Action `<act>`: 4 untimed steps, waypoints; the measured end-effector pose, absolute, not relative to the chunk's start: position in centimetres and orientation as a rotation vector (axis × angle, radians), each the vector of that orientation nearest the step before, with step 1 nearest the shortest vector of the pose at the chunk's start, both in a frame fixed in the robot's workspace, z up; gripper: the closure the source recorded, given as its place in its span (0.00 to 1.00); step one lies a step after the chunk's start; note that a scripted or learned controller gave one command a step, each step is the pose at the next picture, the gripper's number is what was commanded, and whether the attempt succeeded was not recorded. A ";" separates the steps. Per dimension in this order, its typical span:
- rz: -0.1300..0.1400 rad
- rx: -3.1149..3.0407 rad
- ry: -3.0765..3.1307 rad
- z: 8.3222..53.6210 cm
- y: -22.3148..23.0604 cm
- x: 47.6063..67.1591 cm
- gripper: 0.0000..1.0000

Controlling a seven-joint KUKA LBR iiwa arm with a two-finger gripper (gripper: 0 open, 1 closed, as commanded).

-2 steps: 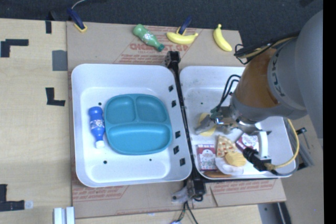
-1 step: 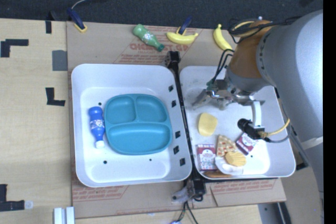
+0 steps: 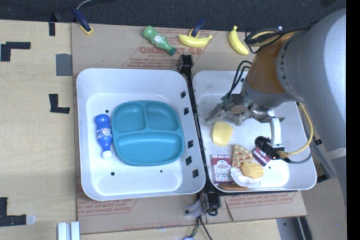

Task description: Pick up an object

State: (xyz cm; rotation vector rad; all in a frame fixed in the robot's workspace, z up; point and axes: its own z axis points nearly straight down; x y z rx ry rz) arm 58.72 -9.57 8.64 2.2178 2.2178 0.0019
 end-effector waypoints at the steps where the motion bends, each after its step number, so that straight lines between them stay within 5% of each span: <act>1: 0.004 2.216 2.219 8.7 -9.8 58.1 0.00; 4: 0.006 2.214 2.218 8.7 -10.7 54.4 0.00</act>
